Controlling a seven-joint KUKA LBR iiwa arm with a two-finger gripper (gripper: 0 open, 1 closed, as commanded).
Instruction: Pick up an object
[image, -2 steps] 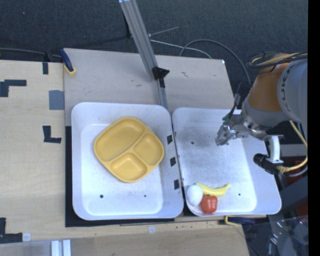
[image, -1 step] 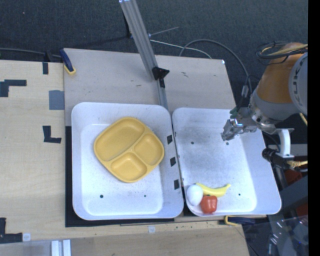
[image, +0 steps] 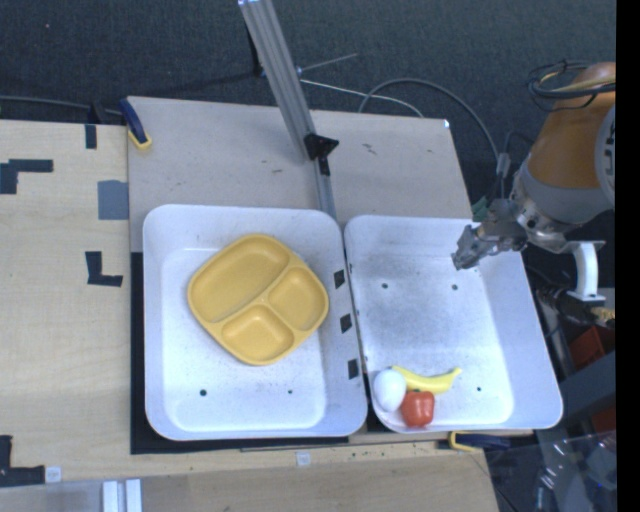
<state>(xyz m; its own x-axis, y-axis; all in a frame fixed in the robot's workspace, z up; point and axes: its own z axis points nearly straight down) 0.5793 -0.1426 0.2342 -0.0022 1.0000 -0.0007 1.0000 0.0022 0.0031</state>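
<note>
One banana (image: 432, 380), one white ball (image: 388, 389) and one red pepper (image: 419, 407) cluster well below the claw (image: 468, 252); one yellow divided plate (image: 258, 298) lies far left. Nothing blocks them.

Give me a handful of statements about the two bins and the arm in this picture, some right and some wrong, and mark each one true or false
1. The yellow divided plate lies in the left bin. True.
2. The banana lies on the yellow divided plate. False: it lies in the right bin, near its front left corner.
3. The white ball and the red pepper sit side by side next to the banana. True.
4. The gripper is right over the banana. False: it is near the right bin's far right side, well away from the three small things.
5. The yellow divided plate has three compartments. True.
6. The red pepper is in the left bin. False: it is in the right bin.
</note>
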